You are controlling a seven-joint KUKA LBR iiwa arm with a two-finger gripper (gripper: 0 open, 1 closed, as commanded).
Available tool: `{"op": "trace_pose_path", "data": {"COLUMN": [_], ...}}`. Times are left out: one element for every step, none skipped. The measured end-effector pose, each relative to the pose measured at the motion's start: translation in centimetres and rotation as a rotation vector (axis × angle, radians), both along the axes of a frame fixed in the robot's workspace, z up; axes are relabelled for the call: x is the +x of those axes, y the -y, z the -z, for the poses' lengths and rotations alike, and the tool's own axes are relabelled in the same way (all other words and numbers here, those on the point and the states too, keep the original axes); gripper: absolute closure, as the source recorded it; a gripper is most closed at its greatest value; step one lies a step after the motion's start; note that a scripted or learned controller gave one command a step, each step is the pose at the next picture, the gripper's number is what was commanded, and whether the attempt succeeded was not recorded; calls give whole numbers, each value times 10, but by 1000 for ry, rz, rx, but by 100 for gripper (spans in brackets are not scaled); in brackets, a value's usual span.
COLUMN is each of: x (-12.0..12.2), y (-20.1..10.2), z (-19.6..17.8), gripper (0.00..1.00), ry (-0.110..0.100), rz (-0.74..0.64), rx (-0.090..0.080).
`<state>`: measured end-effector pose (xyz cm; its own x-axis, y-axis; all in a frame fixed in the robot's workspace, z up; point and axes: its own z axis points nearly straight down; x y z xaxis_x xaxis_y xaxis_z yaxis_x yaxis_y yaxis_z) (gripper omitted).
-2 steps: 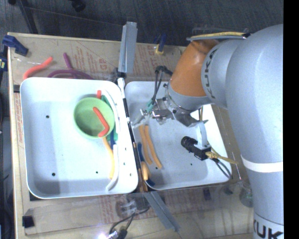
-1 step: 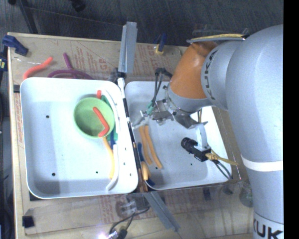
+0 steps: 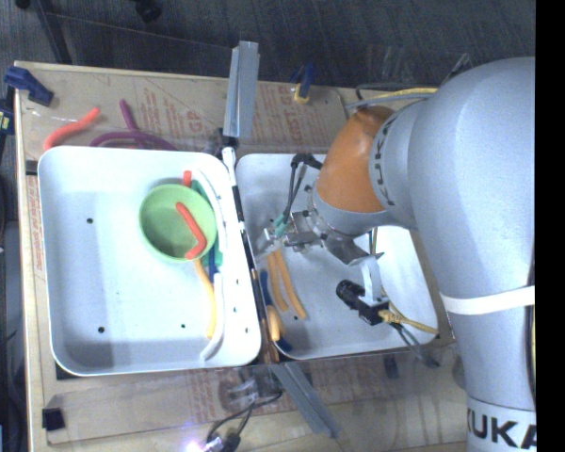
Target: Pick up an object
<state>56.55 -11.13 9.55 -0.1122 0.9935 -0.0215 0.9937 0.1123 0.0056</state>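
Wooden bench (image 3: 132, 92) under two white bins (image 3: 75, 328).

The grey arm (image 3: 476, 215) enters from the right, its thick upper link filling that side and bending down toward the bench. The orange band (image 3: 350, 172) sits above the wrist, which points left and downward. Below it the gripper (image 3: 281, 234) hangs low, its metal body angled leftward; its fingertips are too cluttered and small to read clearly.

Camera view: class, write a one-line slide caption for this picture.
KUKA arm reaches over the right bin, its tool low near the bin's left wall; a green bowl sits in the left bin.
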Motion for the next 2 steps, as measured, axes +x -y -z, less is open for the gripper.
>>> {"op": "trace_pose_path", "data": {"x": [1,23], "y": [-6,-69], "z": [-10,-97], "gripper": [100,100], "ry": [-5,-11], "rz": [-8,-60], "rx": [12,22]}}
